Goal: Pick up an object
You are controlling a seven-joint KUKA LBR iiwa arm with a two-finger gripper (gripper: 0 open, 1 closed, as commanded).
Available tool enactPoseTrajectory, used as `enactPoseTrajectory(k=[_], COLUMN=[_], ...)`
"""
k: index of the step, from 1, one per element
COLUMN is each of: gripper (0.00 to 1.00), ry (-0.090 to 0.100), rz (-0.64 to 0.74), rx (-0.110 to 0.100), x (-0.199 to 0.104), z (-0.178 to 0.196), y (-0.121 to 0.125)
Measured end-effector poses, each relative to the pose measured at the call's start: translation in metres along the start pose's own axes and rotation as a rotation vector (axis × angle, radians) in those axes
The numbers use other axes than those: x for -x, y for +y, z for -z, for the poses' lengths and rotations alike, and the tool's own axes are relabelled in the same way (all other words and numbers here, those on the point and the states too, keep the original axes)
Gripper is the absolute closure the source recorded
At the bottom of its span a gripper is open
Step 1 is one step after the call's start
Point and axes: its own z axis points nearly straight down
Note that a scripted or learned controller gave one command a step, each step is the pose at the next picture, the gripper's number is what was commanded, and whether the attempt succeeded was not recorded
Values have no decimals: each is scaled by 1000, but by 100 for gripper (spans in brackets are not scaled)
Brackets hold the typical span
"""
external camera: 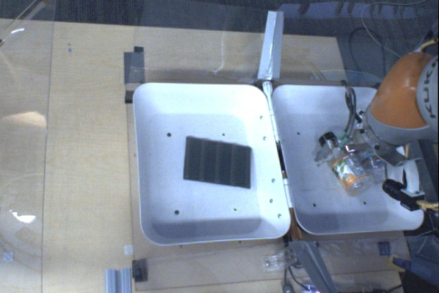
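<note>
On the wooden bench [75, 147] sit 2 shallow white bins. The left bin [158, 113] holds a flat dark grey ribbed rectangular pad [217, 162]. In the right bin [302, 120], the grey arm with its orange band [405, 99] reaches down; its gripper [353, 147] sits over a crinkled clear plastic packet with orange and yellow contents [350, 171], touching it.
</note>
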Motion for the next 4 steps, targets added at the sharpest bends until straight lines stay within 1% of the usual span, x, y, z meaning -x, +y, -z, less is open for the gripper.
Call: enactPoseTrajectory(k=[1,2,3,4], gripper=[100,100,100,100], ry=[-2,-3,2,3], rz=[1,253,273,350], rx=[9,5,-2,-4], x=[-1,-7,-94,-128], z=[12,2,97,96], y=[4,14,45,67])
